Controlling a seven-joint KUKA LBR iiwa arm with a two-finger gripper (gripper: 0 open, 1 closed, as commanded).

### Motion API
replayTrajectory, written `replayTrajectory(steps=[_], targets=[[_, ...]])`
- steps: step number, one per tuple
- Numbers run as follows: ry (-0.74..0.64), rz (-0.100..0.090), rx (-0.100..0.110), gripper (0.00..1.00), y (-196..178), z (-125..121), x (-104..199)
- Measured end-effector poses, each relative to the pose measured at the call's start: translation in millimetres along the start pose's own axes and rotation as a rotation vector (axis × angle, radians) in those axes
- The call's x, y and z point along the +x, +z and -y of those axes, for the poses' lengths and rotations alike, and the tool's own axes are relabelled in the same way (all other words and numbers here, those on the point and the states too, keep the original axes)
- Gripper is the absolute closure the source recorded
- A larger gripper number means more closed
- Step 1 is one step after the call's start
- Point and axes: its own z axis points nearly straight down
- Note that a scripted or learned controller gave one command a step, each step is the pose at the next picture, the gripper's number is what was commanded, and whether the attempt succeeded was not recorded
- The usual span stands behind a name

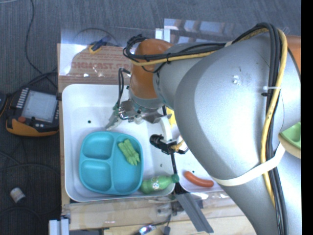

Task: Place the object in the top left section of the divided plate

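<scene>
Grey arm over the left white bin, with a turquoise divided plate below its end effector.

At the far left, on the floor, lies an orange-and-black handheld pendant with a screen. Next comes the shallow white plastic left bin, and at its 6 o'clock sits the turquoise three-section divided plate. A green bean-like toy vegetable lies in the plate's long section, at the plate's 3 o'clock. At 12 o'clock from the plate hangs the metal end effector; whether it is spread or closed I cannot tell, and nothing shows gripped in it. At the plate's 5 o'clock, touching its rim, lies a green toy pear-shaped object. Further right rests an orange-red toy sausage. The broad grey robot arm covers the right side.
</scene>
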Motion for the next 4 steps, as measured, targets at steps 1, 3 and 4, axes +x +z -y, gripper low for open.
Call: replayTrajectory(steps=[1, 3, 4], targets=[[0.327, -0.001, -0.009, 0.00, 3.8, -59.5, 49.2], [0.377, -0.001, -0.002, 1.00, -1.9, -17.5, 96.5], [0.466, -0.001, 0.002, 1.00, -44.1, -19.4, 94.6]])
